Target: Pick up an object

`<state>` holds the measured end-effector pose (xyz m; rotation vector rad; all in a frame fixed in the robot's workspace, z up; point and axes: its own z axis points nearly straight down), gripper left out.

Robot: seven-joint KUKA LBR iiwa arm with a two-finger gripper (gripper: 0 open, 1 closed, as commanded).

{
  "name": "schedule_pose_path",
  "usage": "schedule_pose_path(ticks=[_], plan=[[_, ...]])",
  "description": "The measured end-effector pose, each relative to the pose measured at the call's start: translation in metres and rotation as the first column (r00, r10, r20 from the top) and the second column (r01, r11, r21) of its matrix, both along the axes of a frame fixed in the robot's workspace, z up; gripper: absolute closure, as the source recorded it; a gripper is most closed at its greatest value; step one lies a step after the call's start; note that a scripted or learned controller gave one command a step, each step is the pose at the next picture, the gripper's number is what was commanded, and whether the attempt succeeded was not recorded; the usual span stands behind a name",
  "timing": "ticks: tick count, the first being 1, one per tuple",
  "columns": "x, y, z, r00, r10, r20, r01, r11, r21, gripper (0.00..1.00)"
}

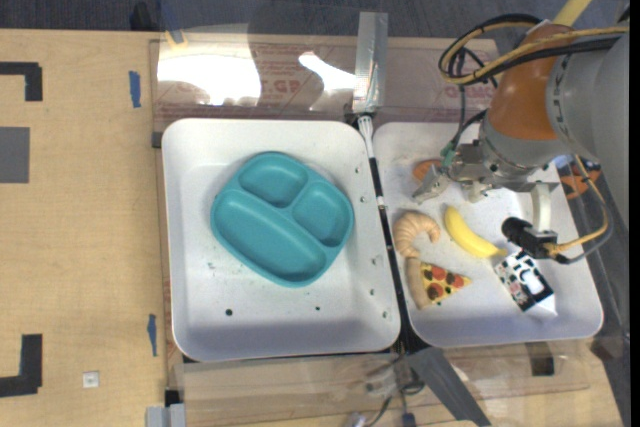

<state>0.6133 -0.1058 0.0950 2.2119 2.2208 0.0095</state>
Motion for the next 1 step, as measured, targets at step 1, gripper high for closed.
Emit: schedule_pose_path(ticks=[1], plan=[[-0.039, -0.0462, -0.0084, 1.0, -0.005, -0.004, 0.005, 1.0, -0.001, 0.0]])
